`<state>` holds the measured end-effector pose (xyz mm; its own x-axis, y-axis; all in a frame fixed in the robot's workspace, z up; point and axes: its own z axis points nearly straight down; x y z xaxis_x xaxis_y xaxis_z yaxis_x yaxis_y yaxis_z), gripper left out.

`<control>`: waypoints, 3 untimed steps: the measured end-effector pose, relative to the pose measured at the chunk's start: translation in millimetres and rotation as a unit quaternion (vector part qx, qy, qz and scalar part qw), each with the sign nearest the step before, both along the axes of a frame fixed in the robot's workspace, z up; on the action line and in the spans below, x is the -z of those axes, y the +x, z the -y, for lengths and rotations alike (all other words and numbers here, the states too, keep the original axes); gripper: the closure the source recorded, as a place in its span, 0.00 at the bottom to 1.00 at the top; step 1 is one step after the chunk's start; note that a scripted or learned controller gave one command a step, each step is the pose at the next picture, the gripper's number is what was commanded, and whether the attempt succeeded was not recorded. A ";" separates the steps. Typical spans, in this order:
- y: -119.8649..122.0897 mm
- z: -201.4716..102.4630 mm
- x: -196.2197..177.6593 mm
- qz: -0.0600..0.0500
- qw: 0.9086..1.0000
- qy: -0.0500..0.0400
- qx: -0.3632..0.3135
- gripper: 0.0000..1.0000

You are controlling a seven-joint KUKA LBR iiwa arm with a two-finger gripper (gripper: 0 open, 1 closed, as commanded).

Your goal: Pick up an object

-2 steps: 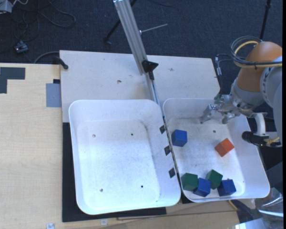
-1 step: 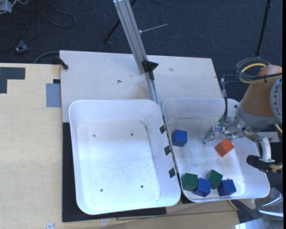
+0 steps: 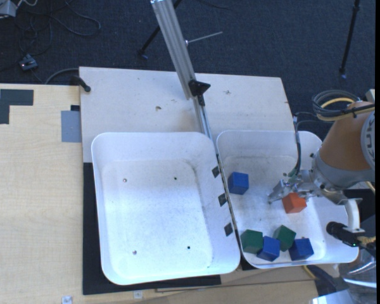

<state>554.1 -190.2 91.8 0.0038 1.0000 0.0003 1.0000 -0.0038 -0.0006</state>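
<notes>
dark carpet with loose cables lies around the bench, and the two white bins sit side by side on it. in the right bin [image 3: 266, 145] my gripper [image 3: 290, 194] is down over an orange block [image 3: 295, 202], which lies near the bin's right wall. the block is at the fingertips, but i cannot tell whether it is truly between them. a blue cube [image 3: 239, 182] sits well apart to the left, and two green and two blue blocks cluster along the near wall. i judge the grasp underway: i want the block centred before any lift, then a straight, slow rise.
</notes>
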 end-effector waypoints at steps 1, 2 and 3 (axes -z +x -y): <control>1.0 0.2 0.2 0.000 1.000 0.000 0.001 0.00; 0.5 0.8 -9.3 0.000 1.000 0.000 0.003 1.00; 39.8 -77.8 -3.8 0.007 1.000 -0.002 -0.005 1.00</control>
